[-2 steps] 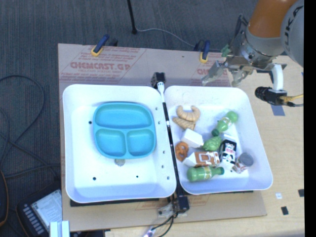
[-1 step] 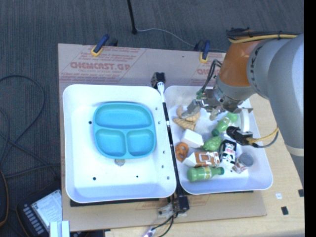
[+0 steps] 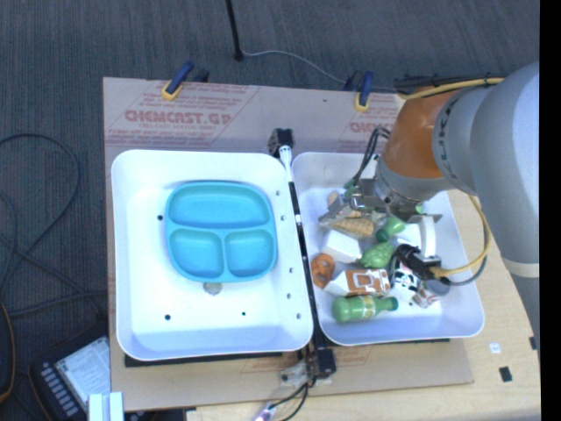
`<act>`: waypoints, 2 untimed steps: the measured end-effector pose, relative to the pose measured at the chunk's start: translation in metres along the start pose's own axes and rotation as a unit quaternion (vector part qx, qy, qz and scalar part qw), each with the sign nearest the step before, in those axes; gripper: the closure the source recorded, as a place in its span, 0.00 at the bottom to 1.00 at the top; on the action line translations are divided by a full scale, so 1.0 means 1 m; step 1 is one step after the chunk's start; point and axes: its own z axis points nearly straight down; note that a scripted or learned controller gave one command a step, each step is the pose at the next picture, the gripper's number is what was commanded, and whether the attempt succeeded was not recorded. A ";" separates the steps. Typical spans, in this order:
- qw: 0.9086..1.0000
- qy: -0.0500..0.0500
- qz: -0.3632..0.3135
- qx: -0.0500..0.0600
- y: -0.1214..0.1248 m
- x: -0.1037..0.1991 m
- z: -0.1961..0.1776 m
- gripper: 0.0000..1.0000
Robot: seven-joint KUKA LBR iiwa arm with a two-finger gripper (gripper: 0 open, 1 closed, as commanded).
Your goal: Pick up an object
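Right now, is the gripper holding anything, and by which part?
Cannot tell. The gripper is down among the clutter in the right bin; no object is visibly clamped.

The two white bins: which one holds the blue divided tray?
The left bin holds the blue tray; the right bin holds a heap of small objects instead.
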 end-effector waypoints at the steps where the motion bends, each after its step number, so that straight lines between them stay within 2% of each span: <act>1: 1.000 0.000 0.000 0.000 0.000 -0.001 -0.010 1.00; 2: 1.000 0.003 0.000 0.008 -0.081 0.032 -0.096 1.00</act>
